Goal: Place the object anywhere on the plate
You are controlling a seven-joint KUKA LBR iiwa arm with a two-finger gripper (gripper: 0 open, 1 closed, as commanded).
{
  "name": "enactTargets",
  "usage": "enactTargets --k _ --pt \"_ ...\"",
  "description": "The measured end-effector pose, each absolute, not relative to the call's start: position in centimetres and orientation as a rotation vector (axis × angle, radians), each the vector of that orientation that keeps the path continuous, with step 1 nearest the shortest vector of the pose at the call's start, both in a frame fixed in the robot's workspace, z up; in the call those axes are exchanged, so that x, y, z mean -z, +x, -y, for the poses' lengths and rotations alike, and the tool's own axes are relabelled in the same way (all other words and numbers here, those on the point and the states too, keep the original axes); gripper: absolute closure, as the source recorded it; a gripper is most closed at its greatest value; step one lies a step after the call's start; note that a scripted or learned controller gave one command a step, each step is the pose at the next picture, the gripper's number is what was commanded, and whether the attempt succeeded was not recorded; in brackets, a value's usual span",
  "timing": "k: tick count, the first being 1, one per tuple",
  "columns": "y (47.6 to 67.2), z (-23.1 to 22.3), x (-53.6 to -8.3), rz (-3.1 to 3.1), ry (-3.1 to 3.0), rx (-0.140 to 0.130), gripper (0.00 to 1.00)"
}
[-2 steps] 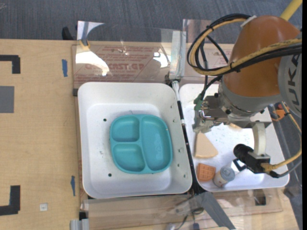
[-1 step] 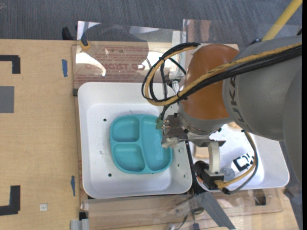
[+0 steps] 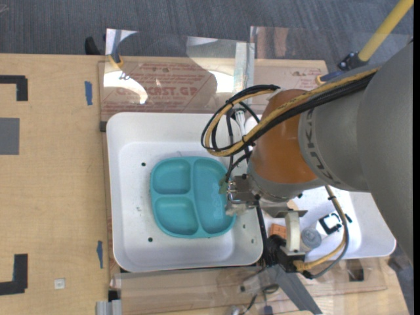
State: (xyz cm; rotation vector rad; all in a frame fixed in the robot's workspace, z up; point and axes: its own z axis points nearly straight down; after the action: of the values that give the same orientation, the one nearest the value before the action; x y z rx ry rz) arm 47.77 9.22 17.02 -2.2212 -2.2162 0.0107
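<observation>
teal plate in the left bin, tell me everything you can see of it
The teal plate is a rounded, glossy, plastic-looking divided dish with three compartments: two stacked on the left and one long one on the right, split by raised ridges. It lies flat on the floor of the left white bin, right of centre. All three compartments look bare. The arm's wrist overhangs its right edge, hiding part of the rim there.
</observation>
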Motion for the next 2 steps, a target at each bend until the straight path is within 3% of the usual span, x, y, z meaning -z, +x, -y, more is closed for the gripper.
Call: enactTargets --k 1,2 --pt "47.86 -9.32 -17.21 2.219 -2.221 -0.003 0.0" --pt "47.9 -9.38 -18.17 2.219 -2.221 -0.003 1.0"
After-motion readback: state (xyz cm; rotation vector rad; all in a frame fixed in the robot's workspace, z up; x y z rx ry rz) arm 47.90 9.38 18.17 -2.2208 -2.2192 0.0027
